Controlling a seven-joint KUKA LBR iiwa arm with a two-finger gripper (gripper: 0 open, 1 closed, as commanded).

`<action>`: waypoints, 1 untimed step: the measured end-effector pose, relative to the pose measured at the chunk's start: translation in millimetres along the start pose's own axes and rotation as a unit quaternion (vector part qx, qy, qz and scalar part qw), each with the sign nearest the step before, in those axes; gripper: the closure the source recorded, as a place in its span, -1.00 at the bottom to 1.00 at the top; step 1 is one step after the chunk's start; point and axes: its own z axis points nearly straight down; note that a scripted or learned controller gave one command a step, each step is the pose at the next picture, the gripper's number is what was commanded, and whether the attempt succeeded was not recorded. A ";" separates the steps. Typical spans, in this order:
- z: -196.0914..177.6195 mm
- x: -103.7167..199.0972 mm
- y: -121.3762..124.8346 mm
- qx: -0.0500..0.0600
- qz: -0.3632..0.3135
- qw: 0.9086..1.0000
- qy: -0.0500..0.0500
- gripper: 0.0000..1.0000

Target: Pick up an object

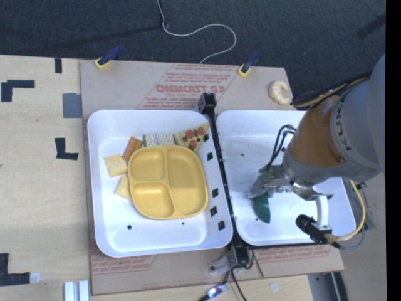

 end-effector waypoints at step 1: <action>-54.0 -6.3 8.6 -0.002 0.000 1.000 0.000 1.00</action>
